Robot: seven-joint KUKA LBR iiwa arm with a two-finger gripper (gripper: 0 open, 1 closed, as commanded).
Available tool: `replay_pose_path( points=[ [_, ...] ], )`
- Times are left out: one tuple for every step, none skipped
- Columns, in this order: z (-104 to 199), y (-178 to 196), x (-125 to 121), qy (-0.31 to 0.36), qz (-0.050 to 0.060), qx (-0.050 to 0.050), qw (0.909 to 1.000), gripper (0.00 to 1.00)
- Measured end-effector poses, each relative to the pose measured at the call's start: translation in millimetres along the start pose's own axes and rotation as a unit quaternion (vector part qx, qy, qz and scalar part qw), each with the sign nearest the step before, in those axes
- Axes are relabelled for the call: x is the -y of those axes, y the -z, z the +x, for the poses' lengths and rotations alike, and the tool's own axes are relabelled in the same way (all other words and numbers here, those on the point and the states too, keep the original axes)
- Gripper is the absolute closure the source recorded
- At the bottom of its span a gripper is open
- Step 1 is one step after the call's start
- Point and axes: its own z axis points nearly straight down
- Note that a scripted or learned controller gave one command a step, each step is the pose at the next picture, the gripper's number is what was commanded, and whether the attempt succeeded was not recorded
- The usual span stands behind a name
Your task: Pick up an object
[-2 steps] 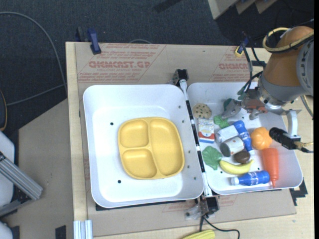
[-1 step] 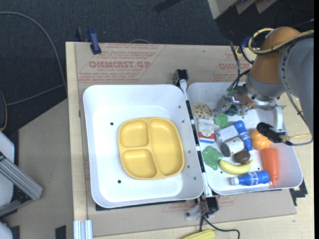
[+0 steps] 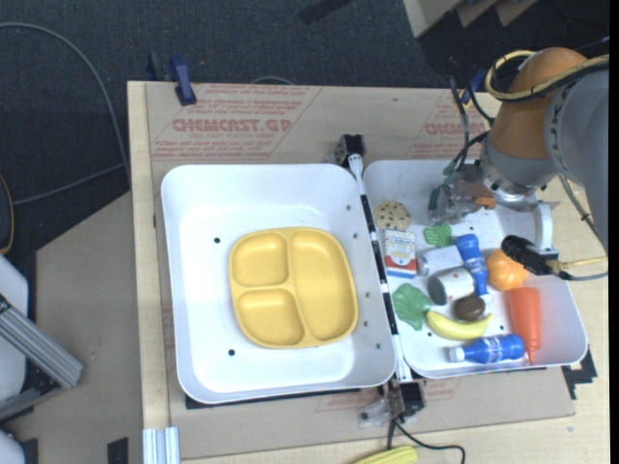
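- Camera view: the claw (image 3: 453,199) hung over the far end of the right bin (image 3: 571,341), low under the grey wrist, and whether it was spread or pressed together I could not tell — the wrist body masked its tips.
- Nothing was visibly pinched there, so I judged the pick as not yet made.
- Nearest candidate: a small green object (image 3: 438,234), just below the claw toward the near edge, almost directly under it.
- Beyond that, further toward the near edge, lay a blue bottle (image 3: 471,262), its long axis running roughly away from the claw, with a grey-and-white cylinder (image 3: 451,285) beside it.
- A round speckled cookie-like piece (image 3: 391,213) sat to the claw's side, toward the left bin (image 3: 193,201).
- The banana (image 3: 456,327) and carrot (image 3: 523,319) lay well apart from the claw.
- My call: the move turned on a short straight drop onto the green object.
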Motion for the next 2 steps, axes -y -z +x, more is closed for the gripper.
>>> replay_pose_path(
  points=[
    [0, 1, -1, 0.0, -0.003, 0.0, 1.0, 0.0],
    [4, -9, -29, 0.0, -0.003, 0.001, 1.0, 0.0]
  ],
)
